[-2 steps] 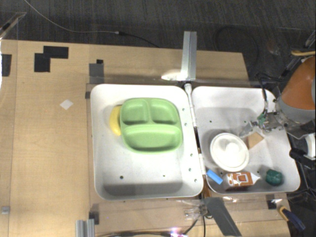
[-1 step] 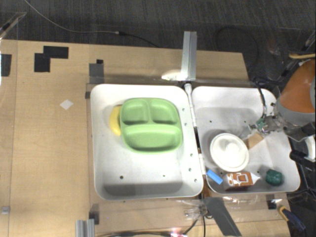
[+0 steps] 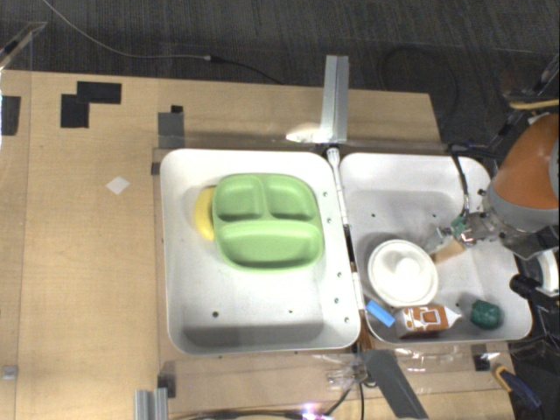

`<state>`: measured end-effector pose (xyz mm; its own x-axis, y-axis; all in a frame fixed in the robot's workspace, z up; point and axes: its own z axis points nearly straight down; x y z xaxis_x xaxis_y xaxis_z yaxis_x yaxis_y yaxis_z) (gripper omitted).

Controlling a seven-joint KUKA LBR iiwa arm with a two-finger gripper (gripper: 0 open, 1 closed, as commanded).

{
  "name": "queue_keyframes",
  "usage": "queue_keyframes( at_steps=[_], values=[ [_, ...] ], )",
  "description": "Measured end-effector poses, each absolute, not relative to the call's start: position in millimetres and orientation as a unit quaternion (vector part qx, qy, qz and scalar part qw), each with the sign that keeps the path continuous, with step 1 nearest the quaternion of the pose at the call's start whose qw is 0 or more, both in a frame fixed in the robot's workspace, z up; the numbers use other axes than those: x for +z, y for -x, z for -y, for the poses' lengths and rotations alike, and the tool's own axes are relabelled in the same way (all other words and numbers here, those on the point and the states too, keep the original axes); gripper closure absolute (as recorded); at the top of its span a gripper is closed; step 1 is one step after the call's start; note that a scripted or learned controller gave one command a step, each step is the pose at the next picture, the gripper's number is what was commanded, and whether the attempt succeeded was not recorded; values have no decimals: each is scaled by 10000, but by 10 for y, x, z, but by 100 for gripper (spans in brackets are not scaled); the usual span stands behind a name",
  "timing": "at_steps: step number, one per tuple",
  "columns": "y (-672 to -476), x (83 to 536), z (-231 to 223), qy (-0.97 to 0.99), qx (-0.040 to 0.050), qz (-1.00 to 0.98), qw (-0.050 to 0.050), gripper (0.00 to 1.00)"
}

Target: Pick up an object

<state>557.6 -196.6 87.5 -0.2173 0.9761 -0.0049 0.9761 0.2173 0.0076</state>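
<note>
- On the bench (image 3: 79,261), the two white bins sit side by side with a metal post (image 3: 336,99) rising behind the seam between them; I'll place everything from the white bowl (image 3: 402,271) in the right bin (image 3: 394,182).
- Far left of the bowl, in the left bin (image 3: 245,318), a green divided plate (image 3: 266,220) lies flat in the upper half, three compartments facing up.
- A yellow object (image 3: 203,213) pokes out from under the plate's left edge; most of it is hidden, so I can't tell what it is.
- The bowl itself sits upright near the right bin's left wall, towards the front.
- Just below the bowl, by the front wall, lies a small blue piece (image 3: 379,313), and just right of it a brown and white packet (image 3: 427,318) on its side.
- Up and right of the bowl, close beside its rim, is a tan block (image 3: 447,251).
- Lower right of the bowl, in the bin's front right corner, sits a dark green lump (image 3: 486,314), apart from the packet.
- Right of the bowl, the arm's orange band (image 3: 531,175) hangs over the bin's right edge, and the jaws (image 3: 465,227) are low, just above the tan block; whether they are open, or gripping anything, I cannot tell.
</note>
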Motion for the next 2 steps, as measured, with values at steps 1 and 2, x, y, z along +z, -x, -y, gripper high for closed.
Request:
queue_keyframes(
  at_steps=[1, 2],
  values=[
    [-5600, 998, 1967, -6246, 27, -7809, 77, 100],
    [-5753, 2075, 1269, -6813, 19, -7320, 26, 100]
  ],
)
